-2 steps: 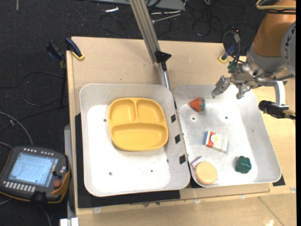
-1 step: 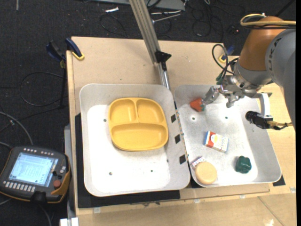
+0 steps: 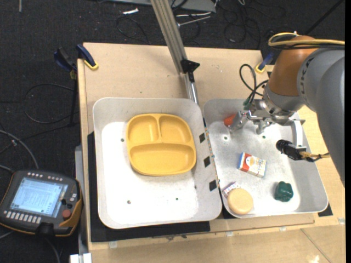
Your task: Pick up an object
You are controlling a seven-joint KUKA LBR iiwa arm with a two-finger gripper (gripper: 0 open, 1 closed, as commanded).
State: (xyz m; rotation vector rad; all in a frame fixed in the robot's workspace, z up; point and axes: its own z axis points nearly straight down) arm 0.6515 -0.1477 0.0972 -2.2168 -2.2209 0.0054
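Observation:
My gripper point(image 3: 250, 125) hangs low over the far end of the right bin point(image 3: 310, 175), with its two fingers spread and bare bin floor between them. A small red object point(image 3: 229, 119) lies just left of the left finger point(image 3: 239, 121), outside the gap. Further toward the front lie a small white box with red and orange print point(image 3: 252, 164), a dark green object point(image 3: 283, 191) and a round tan object point(image 3: 240, 201). A yellow divided plate point(image 3: 161, 144) rests in the left bin point(image 3: 109, 174).
A slanted metal pole point(image 3: 170, 26) comes down to the wall between the bins. Black cables hang by the wrist. A teach pendant point(image 3: 38, 199) lies on the floor at the lower left. A clamp point(image 3: 82, 56) grips the bench's far left corner.

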